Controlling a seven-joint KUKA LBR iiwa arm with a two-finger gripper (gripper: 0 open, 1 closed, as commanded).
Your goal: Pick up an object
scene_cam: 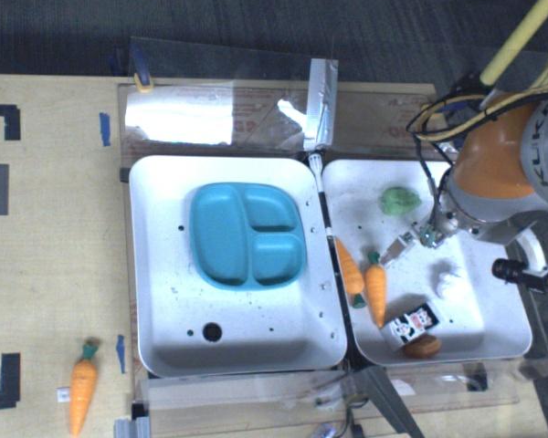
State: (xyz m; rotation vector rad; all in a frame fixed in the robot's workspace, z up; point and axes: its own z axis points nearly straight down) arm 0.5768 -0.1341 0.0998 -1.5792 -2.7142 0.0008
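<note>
My gripper point(404, 243) hangs low in the right bin point(502, 331), under the orange-banded wrist point(493, 164). It sits just right of and above two orange carrots point(349, 265) point(376, 290) that lie near the bin's left wall. A green lump point(400, 200) lies up and left of the gripper. A small white object point(448, 284) rests to its lower right. A black-and-white packet point(413, 324) and a brown item point(423, 346) sit at the bin's front edge. I see nothing held in the gripper.
The left bin point(155, 272) holds a blue divided plate point(248, 234) and a small black disc point(212, 332). A third carrot point(81, 386) lies on the wooden bench at the lower left. Cables and a yellow rod point(521, 27) cross the upper right.
</note>
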